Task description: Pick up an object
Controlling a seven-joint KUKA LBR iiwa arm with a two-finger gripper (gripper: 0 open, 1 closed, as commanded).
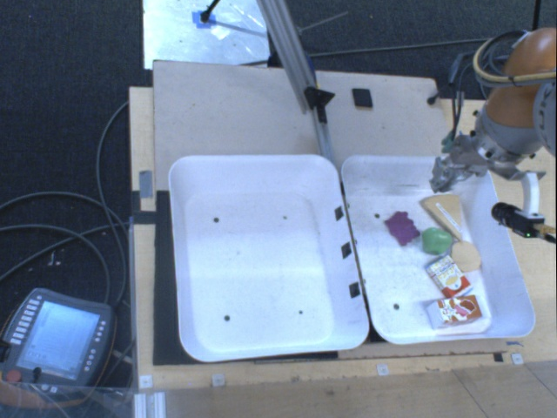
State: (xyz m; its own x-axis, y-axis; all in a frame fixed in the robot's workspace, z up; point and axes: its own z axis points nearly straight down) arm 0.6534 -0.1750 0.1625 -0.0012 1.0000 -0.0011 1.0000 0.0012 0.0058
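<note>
Objects for the pick all lie in the right bin (383,181), bunched along its right half, which puts them on the side the arm (522,94) reaches from. A purple lump (401,227) sits nearest the bin's middle, apart from the rest; just right of it is a green block (437,239), which touches or nearly touches a tan wedge (444,212) above it and a small tan round piece (466,255) below. Two red and white packets (452,294) lie flat at the near end, one beside the other. The left bin (252,181) has bare floor, which would suit it as the place for set-downs. The gripper (446,174) hangs over the far right part of the right bin, just above the tan wedge's upper end, and nothing shows between its fingers. Whether the jaws stand wide or narrow I cannot tell, as they are small and dark against the bin. Judging by its place, the wedge looks the likely target, though its flat, slanted shape and close neighbours could make a clean grip hard; the purple lump, standing alone, would seem easier.
</note>
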